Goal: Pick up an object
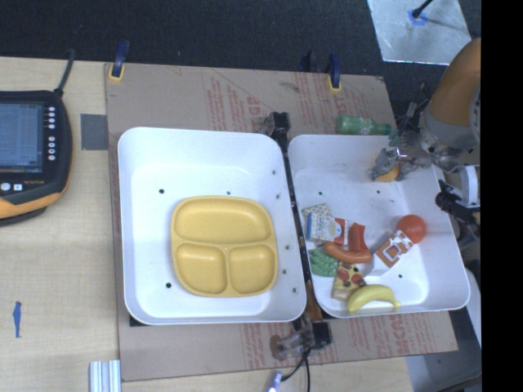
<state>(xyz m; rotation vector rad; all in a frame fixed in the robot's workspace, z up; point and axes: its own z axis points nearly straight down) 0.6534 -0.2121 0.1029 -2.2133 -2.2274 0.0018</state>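
The right bin holds several toy foods: a yellow banana, a red ball-like fruit, a hot dog, a pizza slice, a small carton and an orange-and-white box. My gripper is low over the far right part of this bin, at the end of the grey arm with its orange band. A small orange-yellow item shows right at the gripper's tip; whether it is gripped is unclear.
The left bin holds a yellow divided plate. A green bottle lies on the cardboard just beyond the right bin's far rim. A pendant with a screen rests at the far left of the bench.
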